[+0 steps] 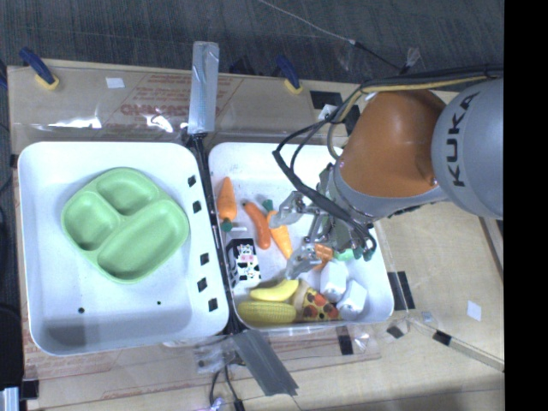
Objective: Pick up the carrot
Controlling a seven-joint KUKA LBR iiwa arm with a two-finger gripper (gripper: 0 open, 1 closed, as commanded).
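From here my tool point(301, 234) sits low in the right bin point(257, 157), fingers spread with nothing between them that I can make out. Several carrots lie just to its left: the nearest carrot point(281, 236) almost touches the fingertips, its long axis running away from the tool's upper-left to lower-right.

A robotics lab bench: beside the grey-and-orange KUKA arm point(411, 157), two white bins point(34, 229) sit on a taped plastic sheet point(128, 110) held by blue clamps point(38, 67), with loose cables point(295, 157) and dark carpet point(128, 11) behind them.
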